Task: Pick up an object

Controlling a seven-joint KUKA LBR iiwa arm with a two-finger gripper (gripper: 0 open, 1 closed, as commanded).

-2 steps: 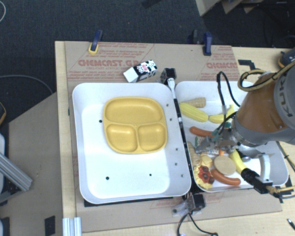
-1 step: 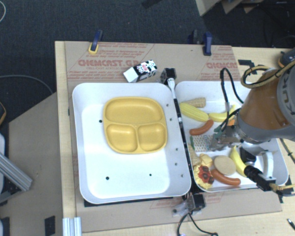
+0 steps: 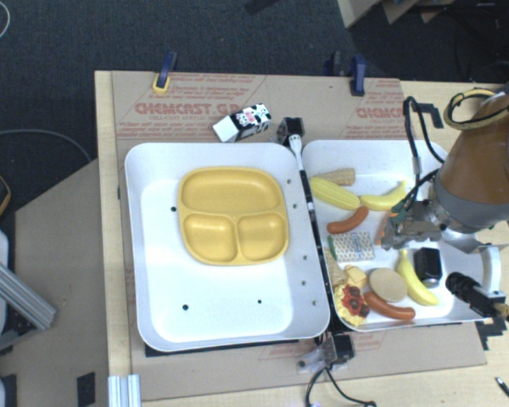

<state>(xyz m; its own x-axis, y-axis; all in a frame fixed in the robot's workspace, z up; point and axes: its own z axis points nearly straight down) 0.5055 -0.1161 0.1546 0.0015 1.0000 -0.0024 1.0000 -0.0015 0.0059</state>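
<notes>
The right bin holds several toy foods. There is a yellow corn cob, a banana, a red sausage, a checked cracker, a round bun, a hot dog, a pizza slice and a second banana. My gripper hangs low over the right half of this bin, just right of the sausage and below the first banana. The wrist hides what lies under it.
A yellow divided plate lies in the left bin. A black block sits in the right bin beside the second banana. On the cardboard behind the bins rests a small black-and-white toy. Clamps hold the board's far edge.
</notes>
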